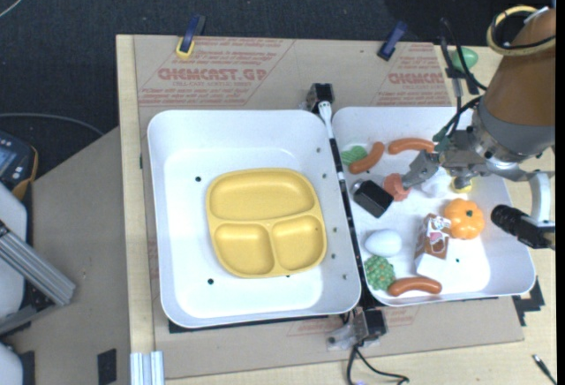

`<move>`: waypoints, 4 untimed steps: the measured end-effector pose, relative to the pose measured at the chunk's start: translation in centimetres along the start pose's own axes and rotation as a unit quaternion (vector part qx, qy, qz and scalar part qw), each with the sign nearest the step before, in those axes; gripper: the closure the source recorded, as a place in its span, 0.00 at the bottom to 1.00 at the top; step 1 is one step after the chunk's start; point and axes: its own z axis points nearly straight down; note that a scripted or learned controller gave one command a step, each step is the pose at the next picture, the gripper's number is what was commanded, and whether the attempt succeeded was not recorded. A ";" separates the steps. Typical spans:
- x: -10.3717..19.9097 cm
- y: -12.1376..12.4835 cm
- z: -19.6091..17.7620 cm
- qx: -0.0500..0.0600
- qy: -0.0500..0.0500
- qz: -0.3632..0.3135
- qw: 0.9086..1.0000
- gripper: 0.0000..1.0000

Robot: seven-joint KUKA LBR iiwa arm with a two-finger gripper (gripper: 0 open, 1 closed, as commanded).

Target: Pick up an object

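Lowest in frame, a sausage lies beside broccoli in the right bin; higher up, the gripper hovers over a red piece, fingers parted, holding nothing. Best course: descend squarely, avoiding the black block.

One fixed camera looks down at a slant from above the desk, far enough to take in both white bins side by side.

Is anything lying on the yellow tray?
No, the yellow tray in the left bin has all three compartments bare.
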 end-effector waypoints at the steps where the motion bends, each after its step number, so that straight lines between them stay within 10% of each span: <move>1: 0.0 0.3 -0.7 -0.007 -0.001 -0.001 1.000 0.00; 4: 1.4 2.2 10.1 -0.012 0.000 -0.002 1.000 0.00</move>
